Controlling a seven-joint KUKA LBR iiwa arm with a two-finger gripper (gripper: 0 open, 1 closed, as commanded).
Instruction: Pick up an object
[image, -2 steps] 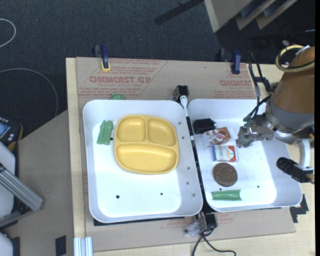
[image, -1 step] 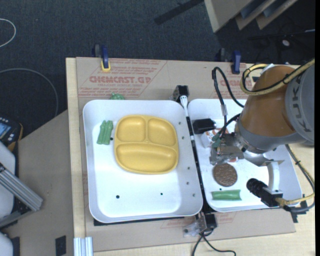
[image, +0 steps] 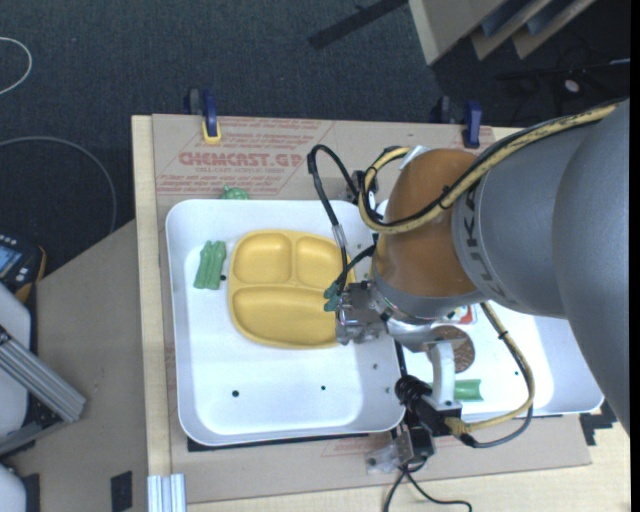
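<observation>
The yellow tray (image: 285, 288), a plastic plate w/ three compartments, lies flat in the left bin (image: 200, 390), in the upper-middle part of it, and its right edge comes close to the bin's right wall. Just left of the tray, apart from it, lies a small green piece (image: 210, 265), long and ribbed, near the left wall of the bin. The gripper (image: 345, 312) is down at the right edge of the tray, approx. at the lower right corner; its metal parts seem to touch or overlap the rim there, but I cannot tell if it grasps the tray or not, bc the wrist hides most of it. Above it the orange band (image: 420, 235) and the big grey arm (image: 555, 210) cover the middle of the scene and much of the right bin (image: 560, 385). In the right bin, under the arm, I see a green block (image: 468, 389) and part of a brown round thing (image: 458, 350), partly hidden. Black and yellow cables (image: 335, 195) loop around the wrist and hang down over the front edge of the bench. Both bins stand on a brown board (image: 250, 150) w/ red print, held by blue-and-yellow clamps (image: 208, 112) at the far edge.
</observation>
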